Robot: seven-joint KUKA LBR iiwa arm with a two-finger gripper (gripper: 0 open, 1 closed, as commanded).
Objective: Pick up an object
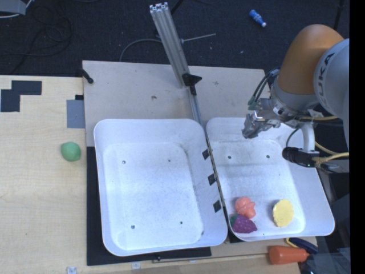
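Grey-armed robot's claw (251,131) hangs over the right white bin (268,158), its spread impossible to tell; pink (244,205), purple (244,225) and yellow (283,212) toy pieces lie ungrasped at the bin's near end, pick still ahead

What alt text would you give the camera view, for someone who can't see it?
A grey robot arm with an orange band holds its gripper over the far end of the right white bin, whose near end holds a pink toy, purple grapes and a yellow piece. A green ball lies on the wooden bench.
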